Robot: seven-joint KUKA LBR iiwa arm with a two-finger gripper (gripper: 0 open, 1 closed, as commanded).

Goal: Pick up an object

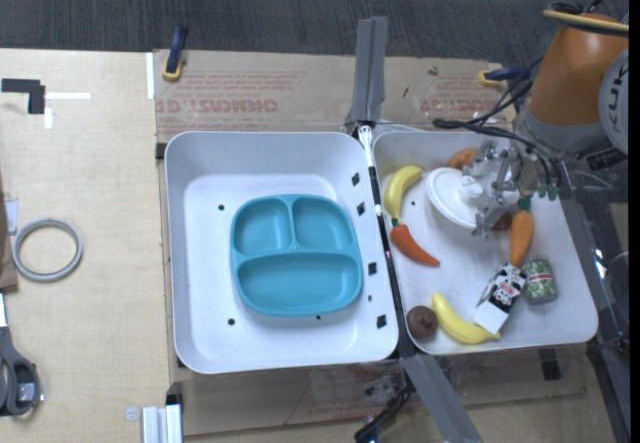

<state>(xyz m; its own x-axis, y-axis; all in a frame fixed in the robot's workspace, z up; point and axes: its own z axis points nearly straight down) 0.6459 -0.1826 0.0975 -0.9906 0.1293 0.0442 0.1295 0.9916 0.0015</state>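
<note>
White bowl [452, 197] sits in the right bin [575, 331], right under the gripper [497, 199], and honestly I can't tell if anything's actually gripped. Around it: a banana [398, 188] to the left, a carrot [520, 235] to the right, a chili [412, 245] below-left. Blue plate [296, 254] in the left bin [190, 231].

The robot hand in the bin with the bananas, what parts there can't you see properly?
- Camera view: the gripper is small and blurred, so whether it grips anything is unclear.
- The white dish is partly covered by the gripper.
- An orange thing behind the dish is mostly hidden, too little to name.
- The small green can has a label too small to read.
- The arm is cut off by the right edge.
</note>
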